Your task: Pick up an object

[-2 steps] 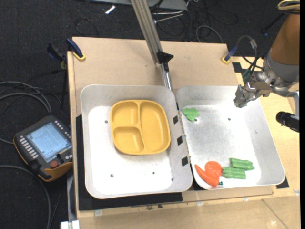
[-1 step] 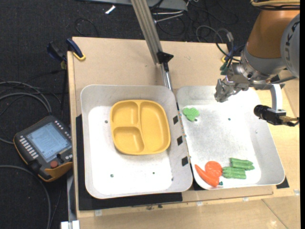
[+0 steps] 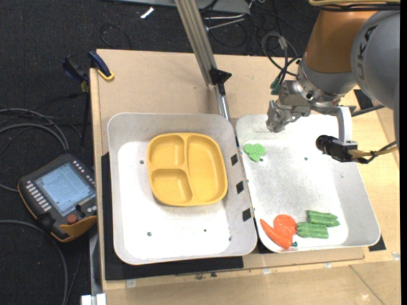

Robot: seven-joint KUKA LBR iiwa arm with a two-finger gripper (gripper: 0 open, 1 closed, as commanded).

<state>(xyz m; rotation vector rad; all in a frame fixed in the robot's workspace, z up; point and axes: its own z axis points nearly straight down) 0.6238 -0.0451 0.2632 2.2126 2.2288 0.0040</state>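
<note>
In the right bin a small green leafy piece lies near the back left corner. At the front lie an orange carrot, a red tomato touching it, and two green pods to their right. My gripper hangs over the back left of this bin, up and to the right of the green leafy piece. Nothing shows between its tips. The grey arm with its orange band reaches in from the upper right.
The left bin holds a yellow divided plate. A slanted metal pole comes down to the divider between the bins. A black camera unit hangs off the wrist over the right bin. A teach pendant lies left of the bench.
</note>
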